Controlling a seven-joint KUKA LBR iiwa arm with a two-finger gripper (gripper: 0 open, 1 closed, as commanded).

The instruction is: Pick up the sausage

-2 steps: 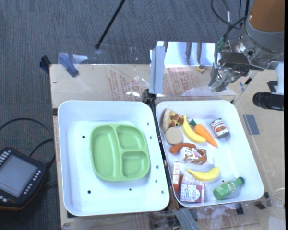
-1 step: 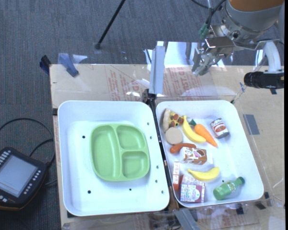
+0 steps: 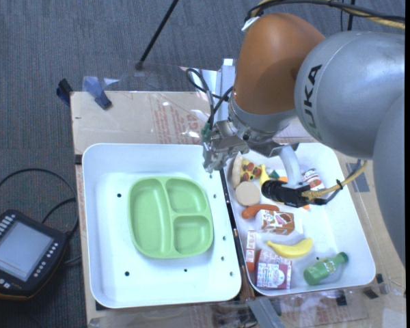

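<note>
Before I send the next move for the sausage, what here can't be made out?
- Claw: small and dark under the wrist in the camera view; open or shut unclear.
- Sausage: partly covered by neighbouring toys; full length hidden.
- Right bin: upper part hidden by the arm.
- Carton label: too small to read.

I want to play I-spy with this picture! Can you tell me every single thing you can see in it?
Divided plate: 1, green, left bin.
Bins: 2, white, side by side.
Sausage: 1, orange-red, right bin, middle.
Banana: 1, yellow, right bin.
Bottle: 1, green, right bin, near corner.
Pizza slice: 1, yellow, right bin, far end.
Round biscuit: 1, tan, beside sausage.
Cartons: several, red and white, right bin.
Handheld controller: 1, grey, floor, left.
Arm: 1, grey and orange, from right.
Gripper: 1, metal, over the bins' shared edge.
</note>
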